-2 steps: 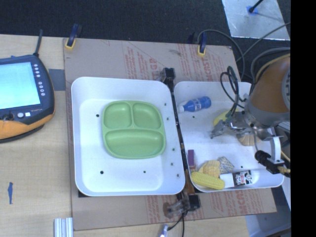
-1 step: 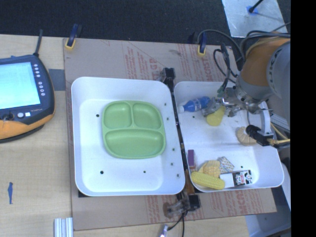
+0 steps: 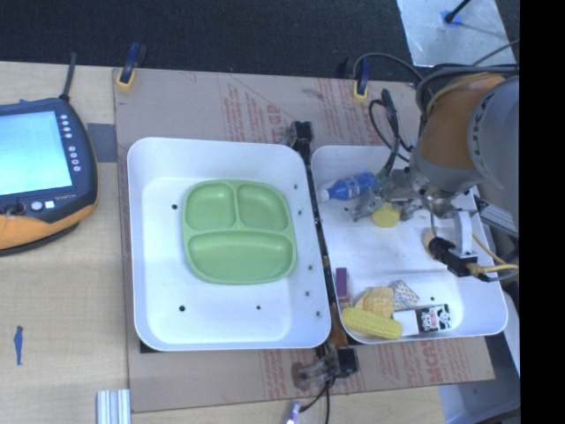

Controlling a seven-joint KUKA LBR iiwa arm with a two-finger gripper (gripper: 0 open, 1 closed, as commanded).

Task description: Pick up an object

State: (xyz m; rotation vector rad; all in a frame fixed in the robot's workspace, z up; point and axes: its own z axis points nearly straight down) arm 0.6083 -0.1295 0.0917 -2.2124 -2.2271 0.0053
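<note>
Looking from the left, you see a teach pendant (image 3: 40, 170) cut off by the frame edge, its pale screen washed out and its orange underside bulging below the dark casing. Next comes the left bin (image 3: 150, 316), smooth white plastic with rounded corners, holding a light green divided plate (image 3: 238, 232) with three shallow compartments and a soft matte finish. Between the bins, small dark clamps are too blurred for you to make out.

In the right bin (image 3: 481, 321), a clear bottle with a blue cap (image 3: 350, 186) lies on its side near the far left corner. Just beside it, the gripper (image 3: 375, 206) sits low over the bin floor, its metal parts a grey tangle; you cannot tell whether it is spread or closed. A small yellow rounded object (image 3: 386, 216) lies right at the gripper's tip, partly covered by it, so whether it is touched or held is unclear.

Along the near wall you find a purple stick (image 3: 341, 283), a bumpy yellow corn cob (image 3: 371, 324), a lumpy yellow piece (image 3: 379, 300), a grey patterned scrap (image 3: 405, 293) and a small black-and-white printed box (image 3: 433, 318). The grey arm with its orange band (image 3: 455, 131) hides the bin's far right corner, and black cables loop above it.
</note>
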